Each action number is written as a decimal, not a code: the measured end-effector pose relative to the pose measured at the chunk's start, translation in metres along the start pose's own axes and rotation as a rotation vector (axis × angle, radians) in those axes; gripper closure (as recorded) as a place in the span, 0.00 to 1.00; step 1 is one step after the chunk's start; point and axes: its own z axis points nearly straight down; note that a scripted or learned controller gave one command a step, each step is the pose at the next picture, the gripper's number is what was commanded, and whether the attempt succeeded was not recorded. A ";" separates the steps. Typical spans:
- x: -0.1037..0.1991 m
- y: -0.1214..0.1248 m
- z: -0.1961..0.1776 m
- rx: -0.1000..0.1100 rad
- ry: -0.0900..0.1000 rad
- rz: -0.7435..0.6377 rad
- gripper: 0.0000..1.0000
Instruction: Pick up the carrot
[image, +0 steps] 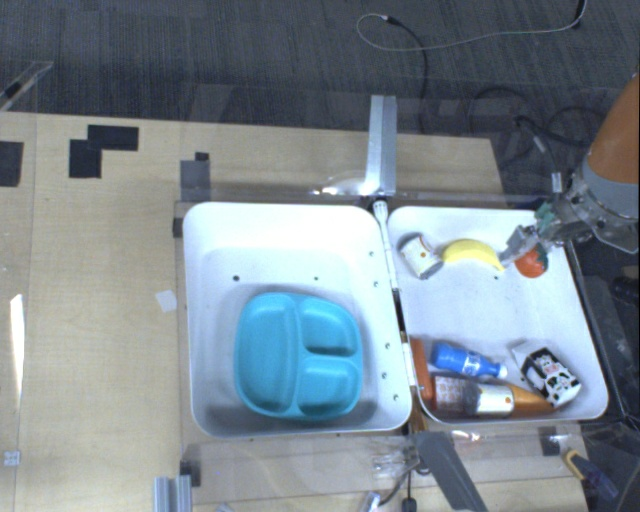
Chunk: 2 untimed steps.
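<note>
Bench (90, 300), pale wood-toned top, bearing two shallow white bins side by side, their inner walls touching along a central divider. Left bin (205, 300): one blue divided plate (298, 352), three compartments, lying flat toward the near side of the bin floor. Right bin (580, 330): several items. Far side, a yellow banana (470, 253) lying on its curve, with a small white-and-grey object (419, 254) just beside its left end. To the banana's right, a small red-orange rounded item (532, 264), close against the gripper (522, 243) – whether the two touch is not clear. Near side, a blue bottle (466, 361) lying tilted; below it a brown bottle with a pale label (478, 399), also on its side; to their right a small black-and-white patterned toy (551, 374) near the right corner. The carrot (418, 368) – a long orange piece, as best it reads – lies along the right bin's left wall, lengthwise against the divider, beside the two bottles and well apart from the gripper. Arm (615, 160): grey with orange band, entering from the right, wrist over the far right corner of the right bin. Gripper state: cannot be told at this angle, and nothing is visibly held in it.
</note>
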 end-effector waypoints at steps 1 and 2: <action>-0.042 0.016 -0.095 -0.004 -0.003 0.015 1.00; -0.042 -0.005 -0.037 0.000 -0.001 0.302 1.00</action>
